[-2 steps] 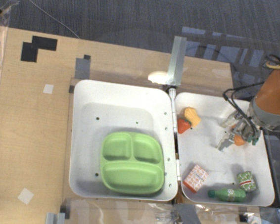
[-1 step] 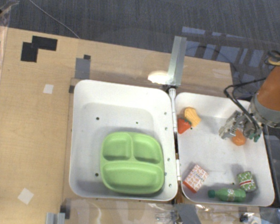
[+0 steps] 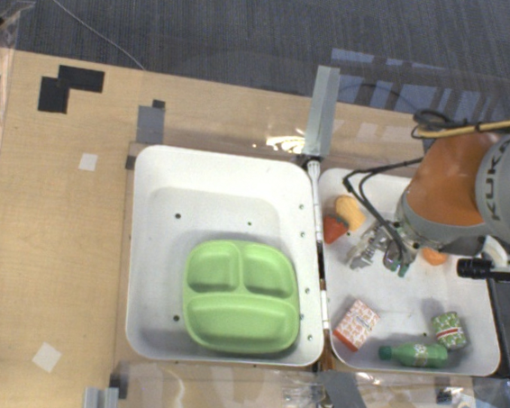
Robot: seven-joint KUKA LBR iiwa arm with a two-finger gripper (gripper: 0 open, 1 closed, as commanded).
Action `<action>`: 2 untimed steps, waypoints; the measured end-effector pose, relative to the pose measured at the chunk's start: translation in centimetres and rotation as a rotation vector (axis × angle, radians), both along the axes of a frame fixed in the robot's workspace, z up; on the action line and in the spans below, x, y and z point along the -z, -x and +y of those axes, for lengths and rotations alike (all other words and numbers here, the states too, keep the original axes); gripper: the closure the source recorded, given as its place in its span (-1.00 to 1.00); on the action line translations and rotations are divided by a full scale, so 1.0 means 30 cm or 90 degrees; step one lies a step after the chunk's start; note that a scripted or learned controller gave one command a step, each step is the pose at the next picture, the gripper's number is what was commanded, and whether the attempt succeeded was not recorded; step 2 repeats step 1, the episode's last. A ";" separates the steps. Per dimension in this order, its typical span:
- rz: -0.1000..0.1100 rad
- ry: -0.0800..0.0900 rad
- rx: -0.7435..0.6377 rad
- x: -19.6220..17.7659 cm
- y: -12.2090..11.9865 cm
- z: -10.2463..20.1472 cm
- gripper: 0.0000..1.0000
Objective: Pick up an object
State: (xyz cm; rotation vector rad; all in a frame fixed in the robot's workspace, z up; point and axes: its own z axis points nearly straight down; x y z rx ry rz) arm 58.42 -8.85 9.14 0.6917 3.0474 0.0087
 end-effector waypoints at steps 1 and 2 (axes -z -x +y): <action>-0.002 0.000 0.007 -0.337 -0.120 0.195 1.00; -0.002 0.000 0.007 -0.337 -0.120 0.195 1.00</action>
